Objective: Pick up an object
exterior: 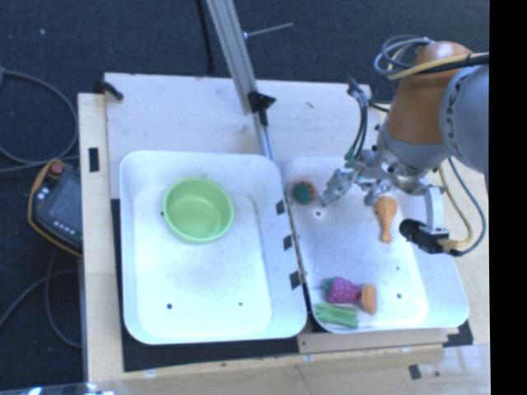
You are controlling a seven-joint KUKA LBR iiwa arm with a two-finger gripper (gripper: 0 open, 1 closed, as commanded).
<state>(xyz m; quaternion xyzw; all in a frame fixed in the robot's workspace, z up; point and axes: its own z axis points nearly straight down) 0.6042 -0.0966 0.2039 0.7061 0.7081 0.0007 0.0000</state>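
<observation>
The hand (356, 185) hangs over the upper part of the right bin (440, 299); I cannot tell its state. Just left of it lies a small green ball (304, 192), to its right an orange drumstick (385, 216). A green bowl (198, 210) sits in the left bin (206, 303).

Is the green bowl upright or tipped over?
Upright: the round green plastic bowl in the left white bin shows its open mouth and inner floor.
</observation>
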